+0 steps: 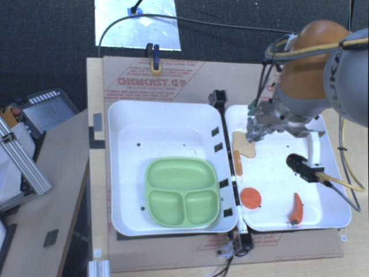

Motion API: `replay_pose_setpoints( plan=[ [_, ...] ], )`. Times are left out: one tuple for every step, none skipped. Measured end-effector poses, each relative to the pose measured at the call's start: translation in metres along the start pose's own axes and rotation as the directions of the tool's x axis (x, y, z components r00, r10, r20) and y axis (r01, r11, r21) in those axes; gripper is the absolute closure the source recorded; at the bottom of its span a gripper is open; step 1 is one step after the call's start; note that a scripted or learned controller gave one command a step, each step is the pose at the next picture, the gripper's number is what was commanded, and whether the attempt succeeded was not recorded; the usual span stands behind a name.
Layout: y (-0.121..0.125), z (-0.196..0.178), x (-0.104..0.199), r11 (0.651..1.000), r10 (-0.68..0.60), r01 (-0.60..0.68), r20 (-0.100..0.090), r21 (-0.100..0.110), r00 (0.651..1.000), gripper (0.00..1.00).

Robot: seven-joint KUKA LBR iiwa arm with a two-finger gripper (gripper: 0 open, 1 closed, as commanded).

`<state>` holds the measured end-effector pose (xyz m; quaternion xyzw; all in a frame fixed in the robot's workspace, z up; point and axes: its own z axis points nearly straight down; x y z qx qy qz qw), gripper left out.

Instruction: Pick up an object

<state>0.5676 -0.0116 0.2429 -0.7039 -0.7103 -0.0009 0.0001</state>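
Now | pincer (253, 133) above tan slice (247, 150), open or closed: cannot tell | orange disc (251, 198), carrot (296, 208) same bin

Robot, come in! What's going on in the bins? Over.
Gripper low over tan piece, right bin, by its left wall. No hold confirmed. Brown stick right beside the piece; red disc and carrot sit apart.

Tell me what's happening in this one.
The arm reaches into the right bin, with its tool low over a tan piece near the divider. Nothing can be seen held. A red disc and a carrot lie nearer the front. The left bin holds a green tray.
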Motion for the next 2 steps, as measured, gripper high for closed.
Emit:
replay_pose_setpoints(
  plan=[
    [0.001,0.009,0.044,1.0,0.0,0.0,0.0,0.0,1.0,1.0],
    [-0.004,0.014,0.089,1.0,0.0,0.0,0.0,0.0,1.0,1.0]
  ],
)
